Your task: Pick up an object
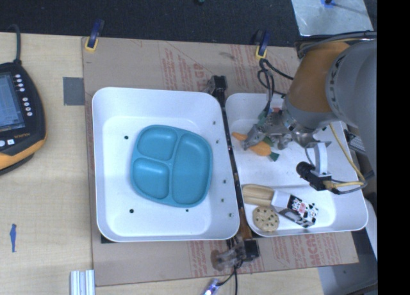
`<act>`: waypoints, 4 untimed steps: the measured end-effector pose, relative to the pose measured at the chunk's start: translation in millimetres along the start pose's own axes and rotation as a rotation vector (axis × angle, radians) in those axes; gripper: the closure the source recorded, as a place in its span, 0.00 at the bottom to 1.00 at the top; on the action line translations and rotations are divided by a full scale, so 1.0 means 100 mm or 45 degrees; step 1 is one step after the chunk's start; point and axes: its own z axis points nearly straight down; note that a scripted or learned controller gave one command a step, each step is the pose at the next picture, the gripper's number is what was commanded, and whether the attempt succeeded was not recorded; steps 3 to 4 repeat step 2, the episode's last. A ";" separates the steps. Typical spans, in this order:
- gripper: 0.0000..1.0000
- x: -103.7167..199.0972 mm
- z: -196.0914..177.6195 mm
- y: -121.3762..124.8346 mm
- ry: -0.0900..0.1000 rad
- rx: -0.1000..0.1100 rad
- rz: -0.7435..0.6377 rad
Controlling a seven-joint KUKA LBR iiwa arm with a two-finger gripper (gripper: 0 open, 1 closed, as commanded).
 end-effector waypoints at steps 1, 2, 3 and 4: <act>0.00 -0.14 0.01 0.35 0.001 -0.006 0.001; 1.00 -0.15 -0.10 0.35 0.001 -0.003 -0.001; 1.00 -0.15 -0.10 0.35 0.001 -0.003 -0.001; 1.00 -0.15 -0.10 0.35 0.001 -0.003 -0.001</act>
